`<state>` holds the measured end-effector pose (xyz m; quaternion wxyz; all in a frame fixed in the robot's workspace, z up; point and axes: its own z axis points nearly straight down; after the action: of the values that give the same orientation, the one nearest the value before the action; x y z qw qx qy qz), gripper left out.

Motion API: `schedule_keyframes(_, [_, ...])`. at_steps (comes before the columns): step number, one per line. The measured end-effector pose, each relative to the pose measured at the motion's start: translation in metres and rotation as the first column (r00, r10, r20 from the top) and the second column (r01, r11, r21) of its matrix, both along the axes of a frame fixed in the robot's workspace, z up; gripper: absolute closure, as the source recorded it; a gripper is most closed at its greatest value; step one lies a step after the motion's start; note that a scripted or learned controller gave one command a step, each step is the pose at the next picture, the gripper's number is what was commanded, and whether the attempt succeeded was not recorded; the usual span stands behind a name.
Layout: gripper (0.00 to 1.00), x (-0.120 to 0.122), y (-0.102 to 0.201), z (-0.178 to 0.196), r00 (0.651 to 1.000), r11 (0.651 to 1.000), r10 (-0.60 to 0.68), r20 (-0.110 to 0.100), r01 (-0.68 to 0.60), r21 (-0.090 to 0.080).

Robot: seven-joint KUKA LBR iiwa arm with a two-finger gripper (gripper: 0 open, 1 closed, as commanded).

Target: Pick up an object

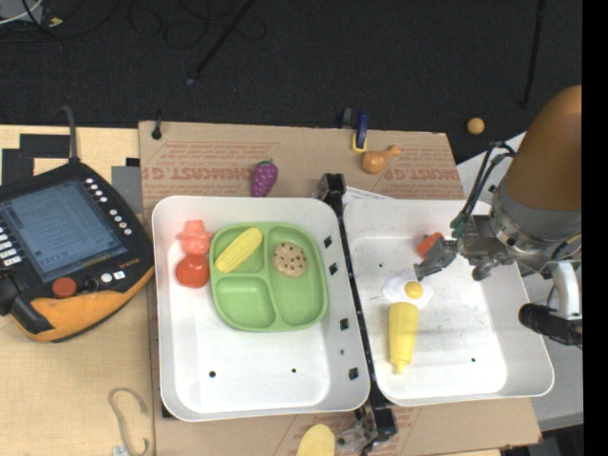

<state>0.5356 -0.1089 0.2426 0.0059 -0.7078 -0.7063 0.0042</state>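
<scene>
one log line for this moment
arm: over right bin | end effector: near fried egg | yellow bottle: untouched

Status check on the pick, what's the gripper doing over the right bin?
Gripper low over right bin, nothing visibly held. Orange piece beside it. Fried egg, yellow bottle close below.

Arm (pixel 546 174): grey body, broad rounded orange band above wrist. Thin dark cables run alongside wrist. Gripper (pixel 429 264) dark metal, angular; white-and-black fitting lower right.

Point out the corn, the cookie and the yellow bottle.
corn (pixel 237 249): camera view, middle of the cob.
cookie (pixel 289 258): camera view, its centre.
yellow bottle (pixel 402 332): camera view, mid-body.
</scene>
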Motion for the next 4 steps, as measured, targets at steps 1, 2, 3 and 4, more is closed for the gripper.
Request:
schedule_keyframes(1, [0.00, 0.002, 0.000, 0.006, 1.000, 1.000, 0.002, 0.011, -0.002, -0.001])
schedule_keyframes(2, [0.00, 0.006, -0.005, -0.040, 1.000, 1.000, 0.002, 0.008, -0.002, -0.001])
schedule_keyframes(3, [0.00, 0.007, -0.003, -0.104, 1.000, 1.000, 0.002, 0.007, -0.002, 0.000])
schedule_keyframes(4, [0.00, 0.007, -0.001, -0.158, 1.000, 1.000, 0.002, 0.009, -0.002, -0.001])
